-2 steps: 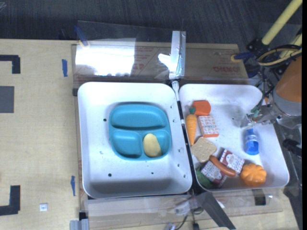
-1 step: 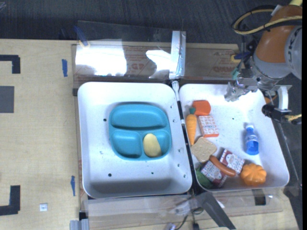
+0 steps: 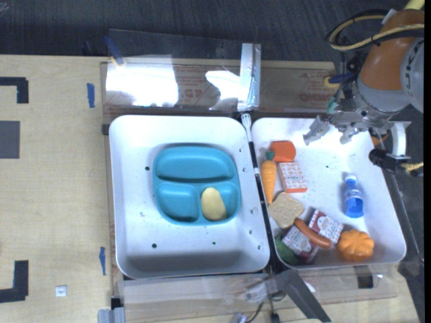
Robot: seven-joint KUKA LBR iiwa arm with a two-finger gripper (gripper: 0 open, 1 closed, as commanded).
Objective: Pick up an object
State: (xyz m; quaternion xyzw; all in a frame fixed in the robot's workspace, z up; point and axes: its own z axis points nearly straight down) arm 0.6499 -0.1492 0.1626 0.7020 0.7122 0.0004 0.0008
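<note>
My gripper hangs over the far edge of the right bin, open, with nothing between its fingers. Below it in that bin lie an orange block, a carrot, a small red-and-white box, a blue bottle, a slice of bread, a sausage, a red printed packet and an orange pumpkin. The nearest item, the orange block, sits down and to the left of the fingers, apart from them.
The left bin holds a blue divided tray with a yellow egg-shaped object in its lower right compartment. A clear panel stands behind the bins. Cables loop above the wrist.
</note>
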